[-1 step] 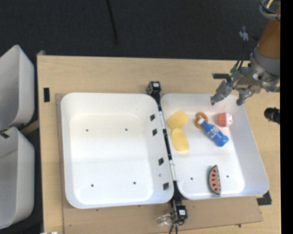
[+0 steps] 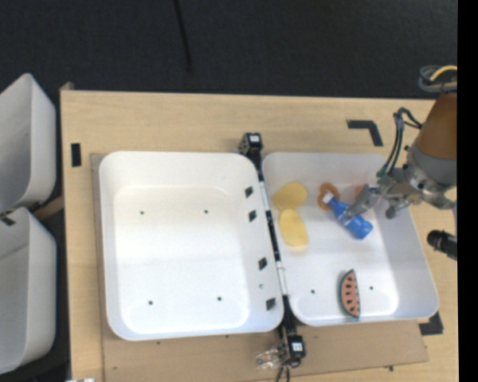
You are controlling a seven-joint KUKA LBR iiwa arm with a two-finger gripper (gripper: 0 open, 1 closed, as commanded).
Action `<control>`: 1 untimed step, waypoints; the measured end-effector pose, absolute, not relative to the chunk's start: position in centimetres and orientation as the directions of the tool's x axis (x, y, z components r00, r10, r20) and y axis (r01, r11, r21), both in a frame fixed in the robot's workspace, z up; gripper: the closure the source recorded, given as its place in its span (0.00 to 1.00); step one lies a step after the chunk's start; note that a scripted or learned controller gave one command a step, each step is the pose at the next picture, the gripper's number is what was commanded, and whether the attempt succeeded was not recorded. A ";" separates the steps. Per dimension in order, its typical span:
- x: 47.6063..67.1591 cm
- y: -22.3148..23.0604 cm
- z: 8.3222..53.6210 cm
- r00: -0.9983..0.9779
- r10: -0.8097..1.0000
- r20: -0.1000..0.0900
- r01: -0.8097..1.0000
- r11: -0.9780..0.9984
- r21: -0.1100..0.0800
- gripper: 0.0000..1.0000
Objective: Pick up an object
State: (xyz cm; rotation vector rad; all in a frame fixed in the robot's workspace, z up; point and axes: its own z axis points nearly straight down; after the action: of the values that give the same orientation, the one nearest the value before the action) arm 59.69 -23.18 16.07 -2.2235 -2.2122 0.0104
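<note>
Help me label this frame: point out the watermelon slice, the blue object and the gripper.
watermelon slice point(image 2: 349, 294), camera view, on its red flesh.
blue object point(image 2: 352, 220), camera view, mid-body.
gripper point(image 2: 369, 198), camera view, at its fingertips beside the blue object.

Right bin point(image 2: 414, 281) contents: two yellow oval pieces point(image 2: 291, 212) near the left wall, touching end to end; a blue bottle-like object point(image 2: 350, 220) lying tilted; an orange-brown curved piece point(image 2: 328, 191) just beside it; a watermelon slice point(image 2: 349, 294) near the front wall.

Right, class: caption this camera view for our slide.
End effector beside blue object in right bin, with two yellow pieces and watermelon slice.
</note>
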 end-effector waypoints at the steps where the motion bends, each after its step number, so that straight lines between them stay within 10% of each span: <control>1: 66.5 -20.8 10.3 -0.005 1.000 -0.005 1.000 0.005 0.013 0.00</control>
State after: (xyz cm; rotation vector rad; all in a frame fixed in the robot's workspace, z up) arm 66.53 -20.84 10.34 -2.2247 -2.2368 -0.0087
